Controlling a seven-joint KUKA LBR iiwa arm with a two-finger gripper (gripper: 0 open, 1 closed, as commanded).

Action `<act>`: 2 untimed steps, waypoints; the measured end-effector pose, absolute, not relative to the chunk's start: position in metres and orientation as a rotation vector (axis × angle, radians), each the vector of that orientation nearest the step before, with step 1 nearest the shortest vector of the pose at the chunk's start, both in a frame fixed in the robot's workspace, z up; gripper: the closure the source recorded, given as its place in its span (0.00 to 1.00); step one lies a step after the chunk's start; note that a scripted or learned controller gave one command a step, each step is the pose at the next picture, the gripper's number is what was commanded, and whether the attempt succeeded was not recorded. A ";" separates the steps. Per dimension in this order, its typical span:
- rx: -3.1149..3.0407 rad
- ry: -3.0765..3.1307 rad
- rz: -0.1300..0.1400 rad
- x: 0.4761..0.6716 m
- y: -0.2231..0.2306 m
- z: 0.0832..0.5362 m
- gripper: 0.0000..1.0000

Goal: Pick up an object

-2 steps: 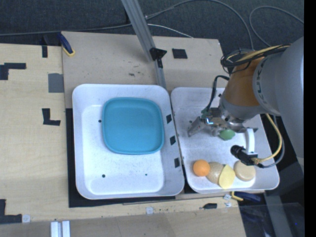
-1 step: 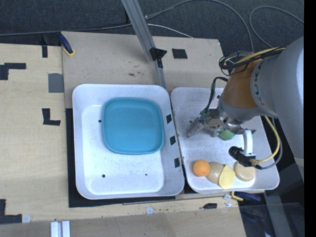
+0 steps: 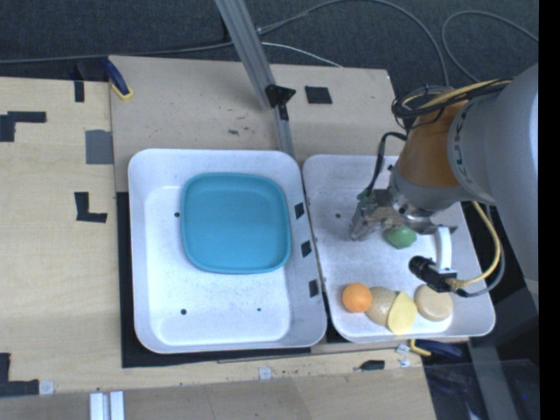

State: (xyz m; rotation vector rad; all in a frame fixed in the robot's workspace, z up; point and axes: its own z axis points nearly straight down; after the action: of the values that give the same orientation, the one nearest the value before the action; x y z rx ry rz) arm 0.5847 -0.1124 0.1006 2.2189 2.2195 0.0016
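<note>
My gripper [image 3: 361, 223] is low in the right bin [image 3: 337, 182], near its middle, under the orange-banded wrist. A small green object [image 3: 402, 235] lies just to its right, partly hidden by the wrist. Nothing shows under the gripper but bare bin floor. Along the bin's front edge sit an orange ball [image 3: 356, 297], a beige lump [image 3: 381, 303], a yellow piece [image 3: 402, 314] and a round tan piece [image 3: 433, 303].
A teal square plate [image 3: 236, 221] lies in the left bin [image 3: 157, 261]. A slanted metal pole [image 3: 254, 51] rises behind the bins. Cables loop over the arm at the right.
</note>
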 end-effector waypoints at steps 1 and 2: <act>2.219 2.219 0.004 0.581 -0.115 0.162 1.00; 2.218 2.221 0.004 0.588 -0.106 0.215 1.00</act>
State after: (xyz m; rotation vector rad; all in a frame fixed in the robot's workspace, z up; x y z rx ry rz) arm 0.5885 -0.1065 0.2151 2.2178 2.2207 0.0043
